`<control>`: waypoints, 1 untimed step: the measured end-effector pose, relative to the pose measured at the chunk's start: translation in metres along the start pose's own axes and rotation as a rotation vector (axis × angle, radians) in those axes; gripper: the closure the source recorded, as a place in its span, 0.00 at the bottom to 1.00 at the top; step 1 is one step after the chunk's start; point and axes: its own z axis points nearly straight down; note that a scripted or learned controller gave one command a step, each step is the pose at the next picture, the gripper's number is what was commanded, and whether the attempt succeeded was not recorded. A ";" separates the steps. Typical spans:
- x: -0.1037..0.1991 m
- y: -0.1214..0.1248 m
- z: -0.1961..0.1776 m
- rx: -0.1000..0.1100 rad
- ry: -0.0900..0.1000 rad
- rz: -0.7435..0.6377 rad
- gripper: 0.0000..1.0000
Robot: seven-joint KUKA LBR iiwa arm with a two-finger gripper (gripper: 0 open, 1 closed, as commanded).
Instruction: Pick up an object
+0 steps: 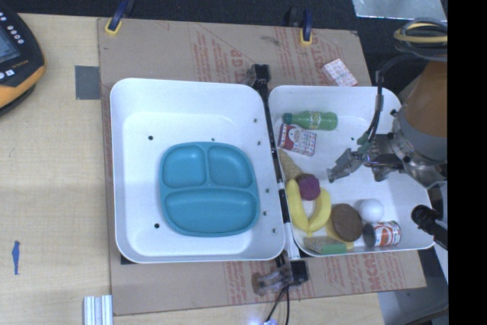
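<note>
- The gripper (340,169) hangs over the middle of the right bin (344,97), reaching in from the right; nothing shows between its fingers, and whether they stand apart or together cannot be told.
- Just left of and below the gripper lies a purple object (308,186), resting against the yellow banana (304,215).
- Below the gripper sit a brown round object (347,221), a white ball (371,209) and a red-and-white can (386,234), all near the bin's lower edge.
- Up and to the left lie a green bottle (312,119) and a small red-and-white packet (296,139).
- The left bin (137,103) bears a blue divided plate (208,189), well apart from the gripper.
</note>
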 end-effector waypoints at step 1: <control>-0.018 -0.006 0.113 0.008 0.001 0.001 0.00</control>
